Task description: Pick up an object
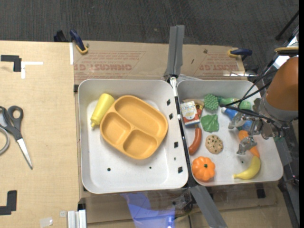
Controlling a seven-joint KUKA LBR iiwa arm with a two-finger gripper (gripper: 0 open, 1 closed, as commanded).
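Two shallow white bins sit side by side on the bench: the left bin [95, 175] carries a yellow-orange divided plate [134, 126] lying diagonally, with a yellow mustard bottle [100, 109] tucked against its upper-left edge, so this side reads as the drop zone. The right bin [270, 175] holds the pick stock, crowded enough that clearance between neighbours is small. The arm [284, 87] reaches in from the right, gripper [244, 146] low over the bin's right half; whether the jaws are spread or pressed together cannot be told here, and nothing is seen between them. Nearest candidates, judged: the banana [249, 169] just below it and an orange piece [254, 151] beside it. Further left: pumpkin [203, 169], sausage [194, 140], small can [189, 113], green leafy toys [210, 122], cookie [214, 144]. Blue item [240, 123] near the wrist, identity unclear.
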